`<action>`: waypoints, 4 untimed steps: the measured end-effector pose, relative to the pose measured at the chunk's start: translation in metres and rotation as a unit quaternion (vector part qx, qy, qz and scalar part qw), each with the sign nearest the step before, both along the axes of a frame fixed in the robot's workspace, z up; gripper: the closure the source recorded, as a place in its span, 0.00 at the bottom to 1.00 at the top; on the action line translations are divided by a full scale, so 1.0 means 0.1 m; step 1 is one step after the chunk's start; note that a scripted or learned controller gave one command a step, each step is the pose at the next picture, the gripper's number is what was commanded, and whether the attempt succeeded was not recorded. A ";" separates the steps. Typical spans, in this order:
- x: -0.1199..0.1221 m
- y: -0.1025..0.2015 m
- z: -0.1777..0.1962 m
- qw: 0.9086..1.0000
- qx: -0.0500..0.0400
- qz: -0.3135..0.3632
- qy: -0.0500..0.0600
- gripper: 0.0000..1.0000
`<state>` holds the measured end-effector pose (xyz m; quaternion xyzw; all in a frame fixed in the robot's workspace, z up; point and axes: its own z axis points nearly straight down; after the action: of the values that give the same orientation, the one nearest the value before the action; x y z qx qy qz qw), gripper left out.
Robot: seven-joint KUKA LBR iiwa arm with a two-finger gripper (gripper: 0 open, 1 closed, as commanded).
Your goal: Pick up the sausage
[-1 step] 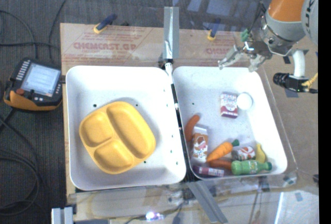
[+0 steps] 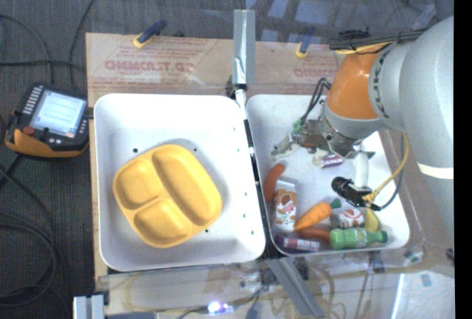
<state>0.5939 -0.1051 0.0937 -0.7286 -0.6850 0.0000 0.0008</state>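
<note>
Reddish sausage [image 2: 273, 177] lies just below-left of the end effector [image 2: 293, 141], seemingly open, gripping nothing.

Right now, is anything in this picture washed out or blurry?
In the camera view, the shallow white right bin and left bin glare brightly, the clear plastic sheet behind them mirrors light, and the big grey arm looks soft, close to the lens.

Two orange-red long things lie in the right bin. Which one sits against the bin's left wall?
The sausage: reddish, rounded at the ends, by the left wall. The carrot is brighter orange, tapered, nearer the middle.
</note>
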 end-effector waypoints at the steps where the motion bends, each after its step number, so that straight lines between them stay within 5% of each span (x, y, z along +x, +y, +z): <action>1: -0.19 0.06 -0.03 0.996 -0.004 0.084 -0.009 0.00; 2: -0.18 0.06 0.07 0.996 -0.003 0.084 -0.009 1.00; 3: -0.18 0.06 0.07 0.996 -0.003 0.084 -0.009 0.00; 4: -0.06 0.06 -0.04 0.996 -0.001 0.084 -0.004 0.00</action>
<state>0.5877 -0.0991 0.0899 -0.6686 -0.7436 -0.0023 -0.0029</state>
